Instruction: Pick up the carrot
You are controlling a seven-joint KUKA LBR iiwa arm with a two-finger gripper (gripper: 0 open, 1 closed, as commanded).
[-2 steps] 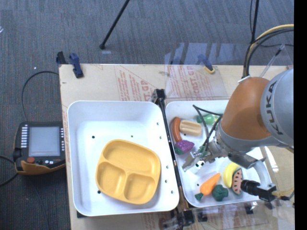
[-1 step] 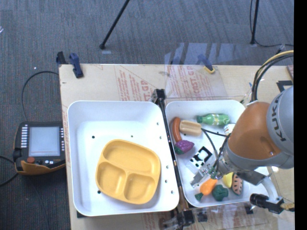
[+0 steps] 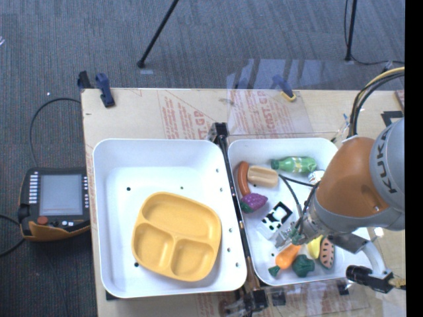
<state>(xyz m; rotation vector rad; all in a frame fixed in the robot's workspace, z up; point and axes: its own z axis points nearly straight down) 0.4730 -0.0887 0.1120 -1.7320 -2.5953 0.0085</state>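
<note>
Right now, carrot (image 3: 289, 257) lies in right bin (image 3: 328, 145), near front edge, long axis diagonal: orange thick end up-right under gripper (image 3: 295, 235), green leafy end (image 3: 273, 270) pointing down-left. Gripper sits directly above carrot's upper end; cannot tell its state, arm (image 3: 353, 183) blocks the sight. Green broccoli-like piece (image 3: 304, 266) just beside carrot on right. Yellow divided plate (image 3: 176, 236) in left bin (image 3: 112, 177), well apart.

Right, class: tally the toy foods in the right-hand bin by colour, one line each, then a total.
Orange, carrot: 1
Green, bottle and dark leafy piece: 2
Red-brown, sausage: 1
Tan, bread roll: 1
Purple, eggplant: 1
Yellow piece: 1
Red, watermelon slice: 1
Total: 8
</note>
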